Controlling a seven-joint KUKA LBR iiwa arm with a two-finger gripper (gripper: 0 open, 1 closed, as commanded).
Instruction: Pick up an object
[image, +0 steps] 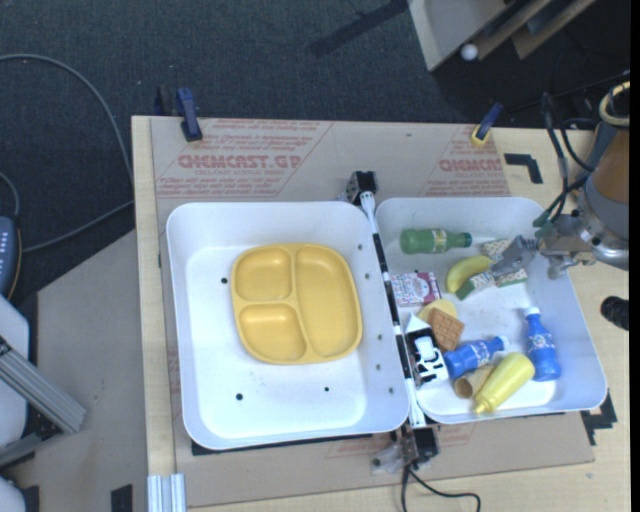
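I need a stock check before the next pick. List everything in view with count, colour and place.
bins: two, white, side by side on the bench
plate: one, yellow, three compartments, in the left bin
green bottle: one, lying at the back of the right bin
banana: one, yellow, right bin, beside the tool
blue bottles: two, right bin, front
yellow bottle: one, right bin, front
cracker: one, tan, right bin, middle
packet: one, red and white, right bin near the divider
clamps: two, blue, bench's back edge
tool: one, grey, over the right bin
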